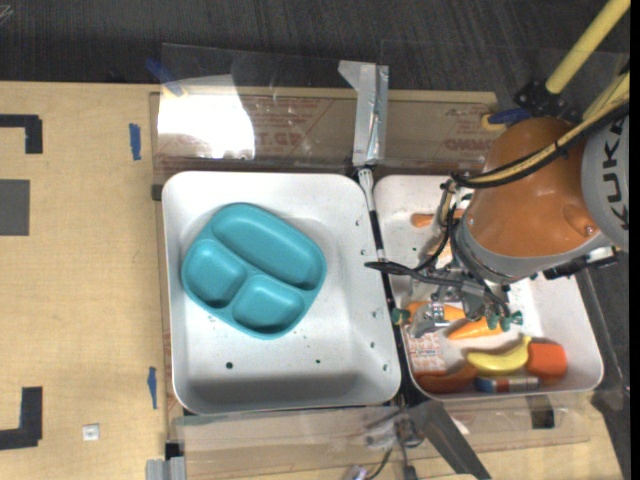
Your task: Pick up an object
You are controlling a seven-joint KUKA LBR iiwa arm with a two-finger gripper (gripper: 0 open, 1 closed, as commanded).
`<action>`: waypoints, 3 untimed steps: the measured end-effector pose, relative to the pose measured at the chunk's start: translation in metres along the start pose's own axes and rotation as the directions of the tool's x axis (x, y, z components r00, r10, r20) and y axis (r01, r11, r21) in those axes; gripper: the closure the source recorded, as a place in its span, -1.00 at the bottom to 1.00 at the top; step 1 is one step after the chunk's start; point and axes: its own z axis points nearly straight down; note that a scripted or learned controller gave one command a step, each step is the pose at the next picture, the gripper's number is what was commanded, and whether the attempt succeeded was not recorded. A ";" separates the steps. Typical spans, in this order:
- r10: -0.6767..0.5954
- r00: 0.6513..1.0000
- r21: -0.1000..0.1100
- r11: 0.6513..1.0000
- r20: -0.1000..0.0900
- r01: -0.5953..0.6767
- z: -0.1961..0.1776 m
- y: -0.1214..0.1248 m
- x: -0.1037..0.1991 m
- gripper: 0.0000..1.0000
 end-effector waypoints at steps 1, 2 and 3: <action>-0.064 0.998 0.000 0.998 0.011 0.064 -0.080 0.022 -0.008 1.00; 0.033 0.999 -0.001 0.999 0.005 -0.033 -0.081 0.059 -0.063 1.00; -0.009 1.000 0.001 1.000 0.001 0.009 -0.040 0.018 0.017 1.00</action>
